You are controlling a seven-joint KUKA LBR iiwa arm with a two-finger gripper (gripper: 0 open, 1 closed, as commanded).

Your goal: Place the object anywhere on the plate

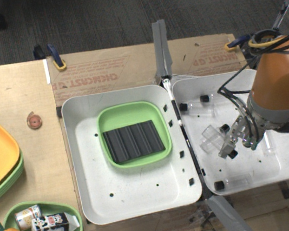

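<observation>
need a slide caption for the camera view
Arm's gripper low in the right bin; green plate with a dark ridged slab in the left bin.

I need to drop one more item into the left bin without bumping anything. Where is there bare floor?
In the left bin, bare floor runs along the near wall below the green plate and in a strip to the plate's left. The dark ribbed slab crowds the plate.
</observation>
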